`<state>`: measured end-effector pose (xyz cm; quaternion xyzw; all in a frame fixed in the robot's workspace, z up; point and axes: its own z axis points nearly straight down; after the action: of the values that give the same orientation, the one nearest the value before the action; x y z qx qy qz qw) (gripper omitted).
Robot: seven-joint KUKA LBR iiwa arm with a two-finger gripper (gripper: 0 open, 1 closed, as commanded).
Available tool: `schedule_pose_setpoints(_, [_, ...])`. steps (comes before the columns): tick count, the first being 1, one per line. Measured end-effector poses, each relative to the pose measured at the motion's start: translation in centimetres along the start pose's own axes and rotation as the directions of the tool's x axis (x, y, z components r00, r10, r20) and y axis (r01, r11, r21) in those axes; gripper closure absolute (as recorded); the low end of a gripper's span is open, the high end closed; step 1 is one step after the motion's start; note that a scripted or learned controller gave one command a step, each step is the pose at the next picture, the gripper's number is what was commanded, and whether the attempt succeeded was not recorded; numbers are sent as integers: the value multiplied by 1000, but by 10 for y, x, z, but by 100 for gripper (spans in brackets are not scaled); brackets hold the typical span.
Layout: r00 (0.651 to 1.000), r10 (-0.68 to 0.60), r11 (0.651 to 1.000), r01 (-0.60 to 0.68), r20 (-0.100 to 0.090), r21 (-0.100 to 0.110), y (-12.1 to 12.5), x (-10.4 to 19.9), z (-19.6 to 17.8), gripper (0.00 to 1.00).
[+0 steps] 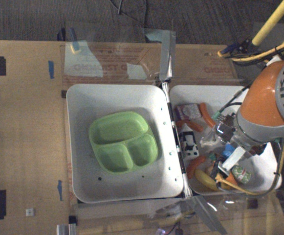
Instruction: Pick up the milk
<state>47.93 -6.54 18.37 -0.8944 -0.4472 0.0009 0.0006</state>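
Two bins lie before us; the milk carton (188, 145) rests at the right bin's (271, 180) left wall. Our gripper (226, 166) hovers nearby, its grip unreadable, so we're mid-approach and need realignment leftward.

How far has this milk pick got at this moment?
Done: the arm has reached over the right bin, and the gripper sits low among the clutter there. In hand: nothing is visibly held. The black-and-white carton that looks like the milk lies by the bin's left wall, apart from the gripper. Left: grasping and lifting it. The green tray sits in the left bin.
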Motion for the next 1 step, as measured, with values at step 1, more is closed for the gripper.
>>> schedule_pose_setpoints(1, [1000,-25,1000,25,-3,-6,71,5,97,0])
